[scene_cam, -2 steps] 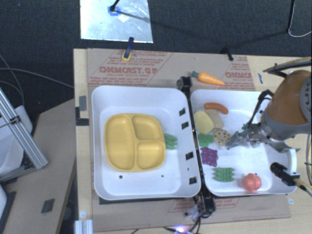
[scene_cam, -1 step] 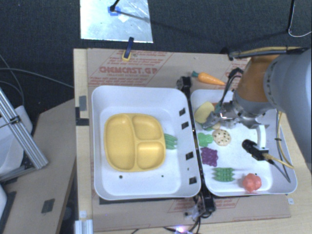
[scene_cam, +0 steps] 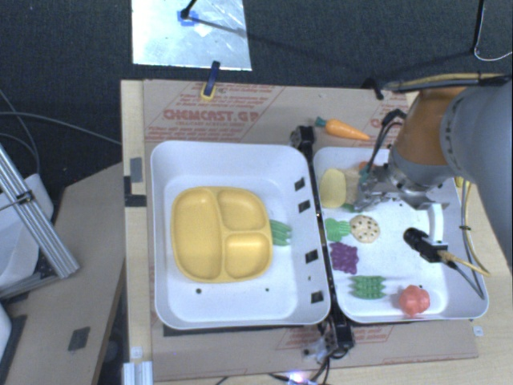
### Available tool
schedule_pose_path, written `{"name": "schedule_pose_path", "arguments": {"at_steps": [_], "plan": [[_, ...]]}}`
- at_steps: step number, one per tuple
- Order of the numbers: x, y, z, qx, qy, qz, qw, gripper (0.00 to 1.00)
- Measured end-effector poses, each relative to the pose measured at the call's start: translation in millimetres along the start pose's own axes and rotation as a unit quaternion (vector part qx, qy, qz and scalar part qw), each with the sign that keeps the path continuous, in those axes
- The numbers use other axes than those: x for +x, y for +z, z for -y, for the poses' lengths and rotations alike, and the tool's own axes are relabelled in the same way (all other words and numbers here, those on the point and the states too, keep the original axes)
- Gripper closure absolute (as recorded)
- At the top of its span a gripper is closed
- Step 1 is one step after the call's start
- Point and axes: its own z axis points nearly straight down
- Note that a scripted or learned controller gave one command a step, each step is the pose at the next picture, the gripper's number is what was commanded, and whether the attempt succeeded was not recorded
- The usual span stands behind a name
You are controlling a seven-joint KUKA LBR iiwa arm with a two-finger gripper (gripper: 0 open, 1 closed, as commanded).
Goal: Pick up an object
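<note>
Nearest the camera, at the front edge of the right bin (scene_cam: 473, 299), lie a pink-red lumpy toy (scene_cam: 414, 299) and a green pod-like toy (scene_cam: 368, 286). Behind them, toward the bin's left wall, sit a purple grape bunch (scene_cam: 344, 257), a green leafy toy (scene_cam: 337, 229) and a round speckled cookie (scene_cam: 365, 228) touching it on the right. A pale yellow piece (scene_cam: 333, 188) lies near the bin's back left corner.

Reaching in from the right, the grey arm (scene_cam: 473, 135) with its orange band (scene_cam: 421, 131) comes down over the back half of the right bin. Its pincer (scene_cam: 370, 189) sits low, just beside the yellow piece and just behind the cookie. Whether the pincer is released or clenched cannot be told, and nothing can be seen grasped in it. A black part (scene_cam: 423, 244) juts out below the arm, above the bin's middle.

At the centre of the left bin (scene_cam: 160, 215) rests a yellow divided plate (scene_cam: 221, 233), with a small green toy (scene_cam: 280, 232) touching its right rim.

Beyond the right bin's back edge, an orange carrot (scene_cam: 343, 129) lies on the worktop (scene_cam: 264, 111). Red print on the worktop's back strip reads roughly "CHEMCAST"; the characters after it are unclear. A blue and yellow clip (scene_cam: 211, 81) sits at the worktop's back edge.
</note>
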Motion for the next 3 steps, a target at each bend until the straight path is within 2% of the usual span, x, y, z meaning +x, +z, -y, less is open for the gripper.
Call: {"name": "schedule_pose_path", "arguments": {"at_steps": [1,2,3], "plan": [[8.7,4.8,119.0,-0.008,0.003,0.003,1.0,1.0],[8.9,-5.7,115.7,-0.01,0.002,0.003,0.9999,1.0],[57.1,-136.2,90.3,-0.006,-0.004,0.0,1.0,1.0]]}}
